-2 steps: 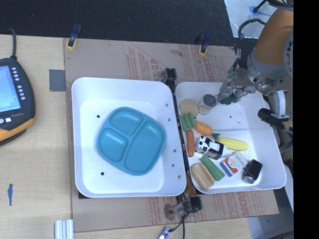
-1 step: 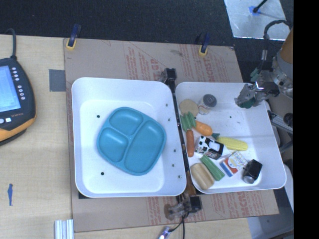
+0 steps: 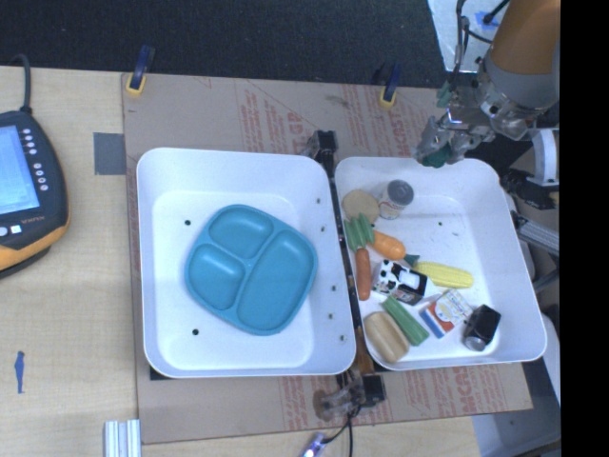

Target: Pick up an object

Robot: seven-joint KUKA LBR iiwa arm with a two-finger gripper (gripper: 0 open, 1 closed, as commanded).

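Divided plate [image 3: 251, 269] in left bin [image 3: 152, 255], small items clustered in right bin [image 3: 504, 246], hand [image 3: 443, 148] above its far edge

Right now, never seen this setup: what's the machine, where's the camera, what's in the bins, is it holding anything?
It is one robot arm, grey with an orange band, reaching in from the right. Its two-finger tool hangs above the far rim of the right bin; nothing visible sits between its fingers, though they are too small to read clearly. The single camera is fixed above the bench and looks down at a slant.

The left bin holds a blue divided plate. The right bin holds small items, mostly toy food: a carrot, a corn cob, a small can, a black block and several others. A handheld controller lies at the far left.
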